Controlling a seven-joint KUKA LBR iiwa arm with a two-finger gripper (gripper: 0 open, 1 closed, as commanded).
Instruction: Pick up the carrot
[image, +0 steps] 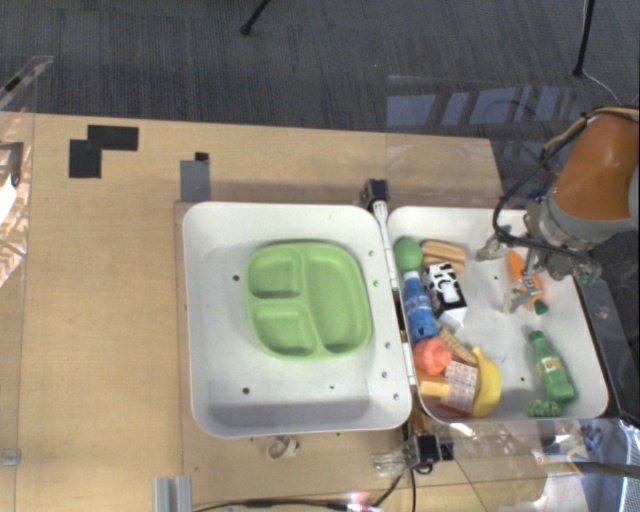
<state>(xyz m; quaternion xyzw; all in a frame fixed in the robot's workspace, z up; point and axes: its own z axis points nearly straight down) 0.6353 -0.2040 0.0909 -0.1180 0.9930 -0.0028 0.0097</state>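
The carrot (517, 265) is a small orange piece in the right bin (590, 330), near its far right side. My gripper (531, 280) hangs straight over it from the grey wrist with the orange band, low in the bin and touching or nearly touching the carrot. More orange shows just below the gripper's tip, next to a small green bit. The gripper's body hides part of the carrot.
The right bin also holds a green ball (407, 252), a bread roll (443, 249), a black-and-white box (446, 285), a blue bottle (419, 312), a banana (488, 386) and a green bottle (549, 366). A green divided plate (305, 300) lies in the left bin (215, 400).
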